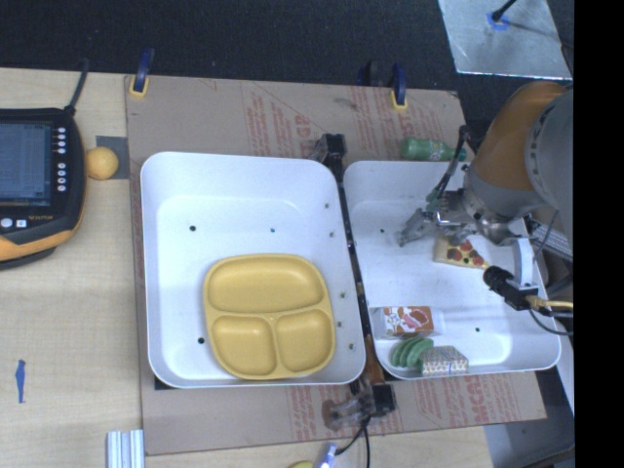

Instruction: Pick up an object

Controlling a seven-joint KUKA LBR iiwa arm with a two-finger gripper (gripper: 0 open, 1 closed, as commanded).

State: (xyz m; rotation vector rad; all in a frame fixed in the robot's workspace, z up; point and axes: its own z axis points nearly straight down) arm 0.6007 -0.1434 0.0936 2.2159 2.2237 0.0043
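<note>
Low at the bench's near edge, a metal clamp grips the cardboard sheet that lies under both bins. Just beyond it, in the near left corner of the right bin, three small things crowd together: a green pickle-like toy, a grey studded block touching its right side, and a small printed packet just behind them. The left bin holds a yellow divided plate, which sits toward that bin's near side with its three compartments facing up.

Farther back in the right bin, a pizza-slice toy lies flat on the white floor, near the bin's right side and partly under the arm. The end effector hangs just left of the slice, over the middle of the right bin, its two thin fingers spread apart and pointing toward the left bin; nothing sits between them. A black cable fitting hangs off the wrist over the bin's right side.

Beyond the bins, a green bottle-shaped thing lies on the cardboard by the right bin's far edge. At the bench's left edge rest a control pendant and a yellow ball beside it. Blue clips hold the cardboard's far edge.
</note>
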